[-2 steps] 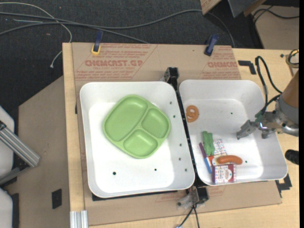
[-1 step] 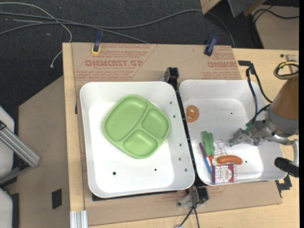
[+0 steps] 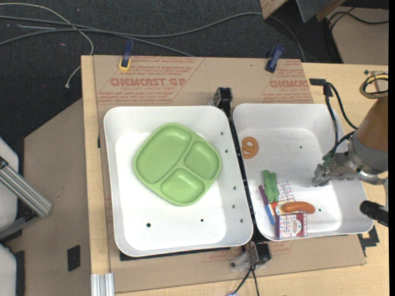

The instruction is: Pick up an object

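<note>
**Arm cut off at the right edge, pincer low in the right bin**

You see the desk [image 3: 185, 79] topped with printed brown cardboard, and two shallow white bins side by side on it. The left bin [image 3: 129, 221] holds a smooth, glossy green divided plate [image 3: 178, 163], rounded-square, with three compartments.

The arm [image 3: 376, 134] enters from the right; the frame edge cuts most of it off. Its pincer [image 3: 325, 172] sits low over the right bin [image 3: 290, 125], near the right wall. It is small and dark against the arm, and you cannot tell from here whether it stands apart or together; nothing is visibly gripped.

The loose objects lie well apart from the pincer, in the right bin's front-left part: a flat printed packet [image 3: 290, 225], a green strip-like piece [image 3: 270, 185], and a glossy orange sausage-shaped toy [image 3: 297, 208] lying on the packet. These overlap, so their edges are hard to separate. A small orange ring [image 3: 249, 147] lies alone near the bin's left wall.
</note>
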Available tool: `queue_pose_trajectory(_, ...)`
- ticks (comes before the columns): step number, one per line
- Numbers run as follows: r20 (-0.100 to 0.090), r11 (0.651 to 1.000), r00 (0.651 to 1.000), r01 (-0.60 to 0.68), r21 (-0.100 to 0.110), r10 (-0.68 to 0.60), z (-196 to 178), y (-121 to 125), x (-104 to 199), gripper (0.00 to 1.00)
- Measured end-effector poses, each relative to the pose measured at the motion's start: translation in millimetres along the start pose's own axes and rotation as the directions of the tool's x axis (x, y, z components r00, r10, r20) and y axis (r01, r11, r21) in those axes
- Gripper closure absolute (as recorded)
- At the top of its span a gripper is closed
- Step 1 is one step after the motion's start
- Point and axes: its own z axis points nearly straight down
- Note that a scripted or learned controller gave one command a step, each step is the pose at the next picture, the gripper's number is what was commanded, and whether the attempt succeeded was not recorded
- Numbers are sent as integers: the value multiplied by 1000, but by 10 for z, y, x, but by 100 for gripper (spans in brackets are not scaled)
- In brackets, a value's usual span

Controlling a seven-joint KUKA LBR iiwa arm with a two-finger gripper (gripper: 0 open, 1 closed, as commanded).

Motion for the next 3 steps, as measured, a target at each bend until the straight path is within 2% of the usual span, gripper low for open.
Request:
queue_pose_trajectory(1, 4, 1000, 1000, 0, -5, 0, -525, 45, -106, 100)
queue_pose_trajectory(3, 4, 1000, 1000, 1, -5, -1, -1469, -80, -66, 100)
